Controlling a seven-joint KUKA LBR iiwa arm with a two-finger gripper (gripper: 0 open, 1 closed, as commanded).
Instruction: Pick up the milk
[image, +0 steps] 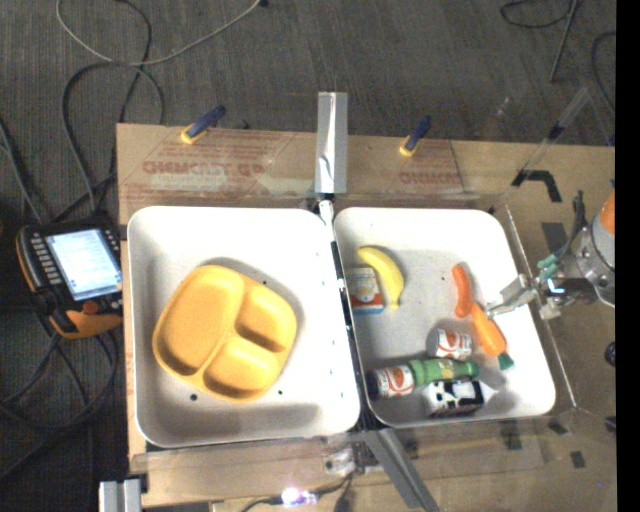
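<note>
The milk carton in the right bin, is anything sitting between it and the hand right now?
Yes. The hand is at the right bin's right edge, and the milk lies at the bin's near edge. The carrot and a small can lie between them; a green bottle touches the milk's far side.

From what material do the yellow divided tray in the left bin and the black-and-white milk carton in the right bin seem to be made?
The yellow divided tray looks like moulded plastic: one even colour, rounded compartments, a soft sheen. The black-and-white milk carton, lying on its side, could be printed cardboard or toy plastic; it is too small to tell, though its cow-patch print looks smooth.
</note>
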